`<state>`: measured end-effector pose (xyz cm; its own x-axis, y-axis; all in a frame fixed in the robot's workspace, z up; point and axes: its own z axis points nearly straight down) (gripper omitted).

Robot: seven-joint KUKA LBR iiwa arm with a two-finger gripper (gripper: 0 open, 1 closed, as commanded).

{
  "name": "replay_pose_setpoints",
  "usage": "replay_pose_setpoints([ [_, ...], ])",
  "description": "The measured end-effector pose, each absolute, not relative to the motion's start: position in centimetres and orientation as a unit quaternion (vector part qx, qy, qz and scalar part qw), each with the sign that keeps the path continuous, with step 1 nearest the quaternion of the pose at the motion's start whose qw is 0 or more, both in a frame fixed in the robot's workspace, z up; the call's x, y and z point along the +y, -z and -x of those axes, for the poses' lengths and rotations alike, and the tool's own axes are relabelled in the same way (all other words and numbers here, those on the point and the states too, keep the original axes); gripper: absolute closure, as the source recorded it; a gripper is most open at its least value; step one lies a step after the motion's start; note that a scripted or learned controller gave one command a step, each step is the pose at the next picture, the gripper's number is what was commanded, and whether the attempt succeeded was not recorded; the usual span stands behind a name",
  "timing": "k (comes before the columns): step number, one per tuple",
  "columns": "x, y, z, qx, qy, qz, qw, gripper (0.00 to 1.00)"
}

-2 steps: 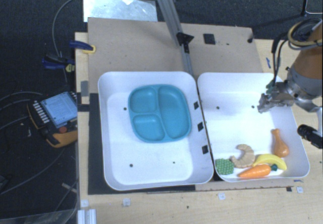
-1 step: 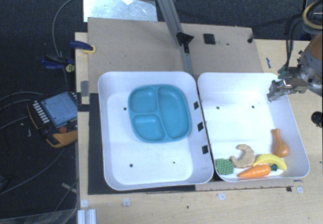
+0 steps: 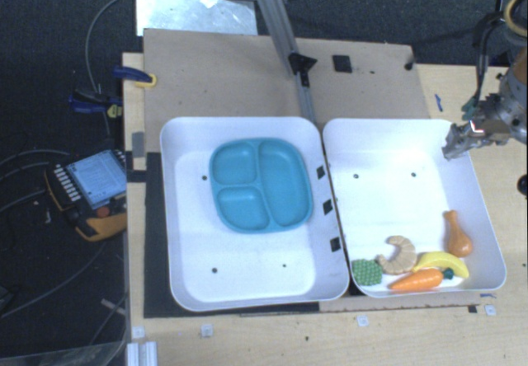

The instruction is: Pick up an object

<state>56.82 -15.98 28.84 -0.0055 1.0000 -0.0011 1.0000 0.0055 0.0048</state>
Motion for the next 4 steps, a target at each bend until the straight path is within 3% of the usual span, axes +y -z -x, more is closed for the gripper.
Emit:
replay_pose_setpoints([
  [4,3.7,-26.5,-52.8,0.711,-0.0011,-0.703,-0.001,1.00],
])
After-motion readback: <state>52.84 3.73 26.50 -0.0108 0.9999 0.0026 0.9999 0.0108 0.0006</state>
